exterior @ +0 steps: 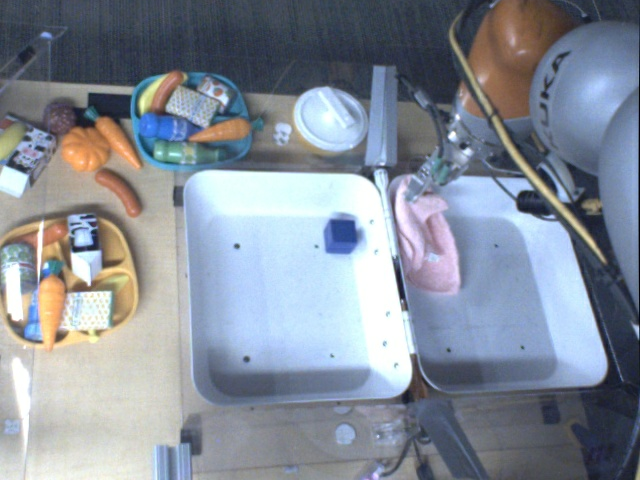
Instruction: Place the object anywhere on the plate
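Observation:
A pink cloth (430,243) lies in the right bin (520,308), stretched along its left wall, its upper end raised toward the bin's back left corner. My gripper (434,175) hangs right at that upper end, touching or just above it. A small blue cube (341,235) rests in the left bin (270,318), near its right wall. The yellow plate (128,260) sits on the bench at the far left, outside the bins, loaded with toy food.
A blue bowl (240,148) of toy food and a white lidded container (330,118) stand behind the left bin. Loose toy vegetables (100,148) lie at the back left. The arm and its cables (530,148) overhang the right bin's back.

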